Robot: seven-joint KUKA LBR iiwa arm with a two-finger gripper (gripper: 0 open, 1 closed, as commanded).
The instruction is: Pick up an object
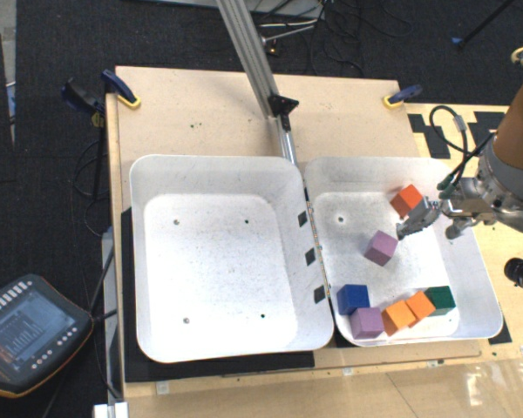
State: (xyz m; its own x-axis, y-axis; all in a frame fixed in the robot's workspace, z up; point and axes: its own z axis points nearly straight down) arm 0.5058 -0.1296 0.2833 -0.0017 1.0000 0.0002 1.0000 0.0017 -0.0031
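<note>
In the right bin (471, 259), an orange block (407, 200) lies near the back and a purple block (381, 247) sits tilted in the middle. Along the front wall there is a row: a blue block (352, 299), a second purple block (367, 322), two orange blocks (399, 313) and a green block (439, 300). My gripper (436, 224) hangs over the bin's right half, just right of the back orange block. It is open, with its left finger (415, 224) close to that block. No block sits between the fingers.
The left bin (148, 233) adjoins the right one. A slanted metal pole (248, 46) comes down to the bins' back junction. Blue and yellow clamps (120, 88) grip the board's back corners. A teach pendant (26, 333) lies at the lower left.
</note>
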